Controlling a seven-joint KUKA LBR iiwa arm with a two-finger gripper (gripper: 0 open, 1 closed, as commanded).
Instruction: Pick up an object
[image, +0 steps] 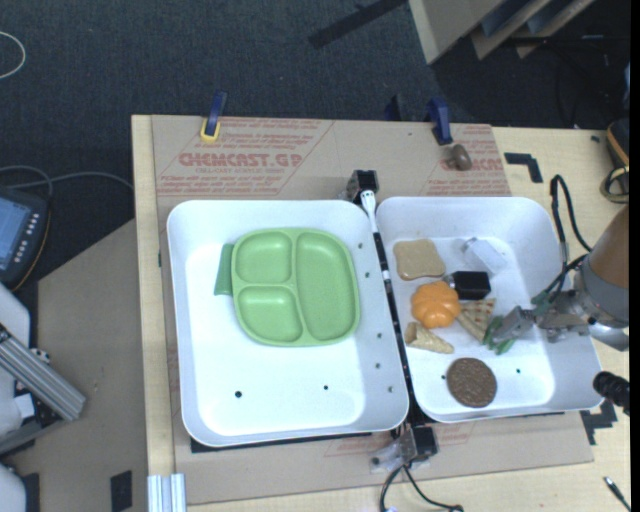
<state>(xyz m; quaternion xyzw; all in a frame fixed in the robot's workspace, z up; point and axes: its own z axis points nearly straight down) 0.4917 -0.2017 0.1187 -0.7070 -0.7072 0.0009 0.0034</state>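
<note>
Gripper (512, 326) is low in the right bin (520, 215), lower right of frame, reaching in from the right edge. Whether it is parted or pinched, I cannot tell. The nearest pick looks like the cracker (474, 320), just left of the tip; the orange (436, 303) sits further left, the brown disc (471, 382) below-left.
</note>
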